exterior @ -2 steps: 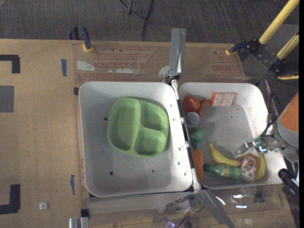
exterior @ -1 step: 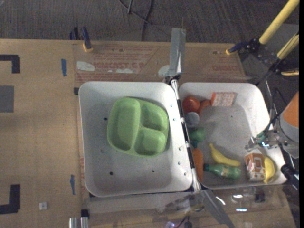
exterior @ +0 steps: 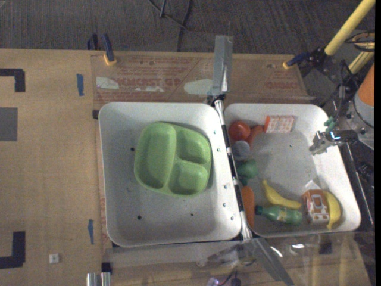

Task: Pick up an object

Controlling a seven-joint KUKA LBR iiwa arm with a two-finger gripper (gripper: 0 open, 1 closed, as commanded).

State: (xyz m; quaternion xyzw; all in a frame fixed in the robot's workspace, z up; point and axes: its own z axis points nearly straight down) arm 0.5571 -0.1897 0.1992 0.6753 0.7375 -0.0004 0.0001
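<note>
One gripper (exterior: 324,137) at frame right, finger state I cannot tell; nearest banana (exterior: 280,198) lies lower left of it, long axis diagonal.

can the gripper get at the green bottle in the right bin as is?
Probably yes. The green bottle lies exposed near the right bin's front wall, nothing on top; a banana sits close behind it. The gripper hangs over the same bin.

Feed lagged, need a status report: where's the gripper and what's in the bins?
Gripper over right bin's right edge, nothing seen held. Bananas, bottle, tomato untouched. Green tray in left bin.
</note>
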